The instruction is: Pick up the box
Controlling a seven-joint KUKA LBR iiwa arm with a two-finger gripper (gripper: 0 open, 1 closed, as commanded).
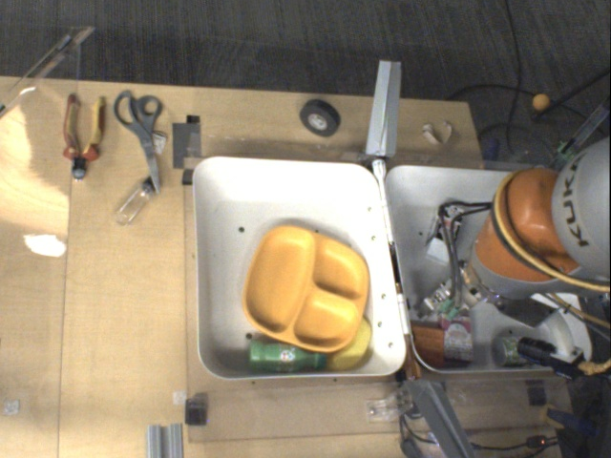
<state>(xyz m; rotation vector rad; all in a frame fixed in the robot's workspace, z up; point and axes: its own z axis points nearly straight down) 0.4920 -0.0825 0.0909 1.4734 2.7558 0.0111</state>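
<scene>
reaching into the right bin [420, 184], the arm [535, 227] hangs low over its lower part, and the gripper [456, 321] sits amid cables and small hardware; whether it is open or closed cannot be told, and nothing can be confirmed in its grasp. just below the gripper, against the bin's lower left corner, lies a small dark reddish-brown item [441, 343] with a pale label, which i judge to be the box (the arm covers part of it, so the identification is tentative). judged as a small carton, it should be light, stiff along its edges, slightly yielding on its broad faces, and not fragile; a printed skin may be a little slippery. the soundest hold would be across its two narrower sides, near the middle, with the bin wall close enough to hinder one side. well away from the gripper, across the divider, the left bin [220, 256] holds one yellow divided tray [307, 286], overturned, one green can [284, 355] and one yellow-green object [355, 349], both partly under the tray's edge. count: two bins, one box, one tray, one can. beyond the bins on the bench lie one pair of scissors [143, 127], one pair of pliers [82, 134] and one tape roll [320, 116].
</scene>
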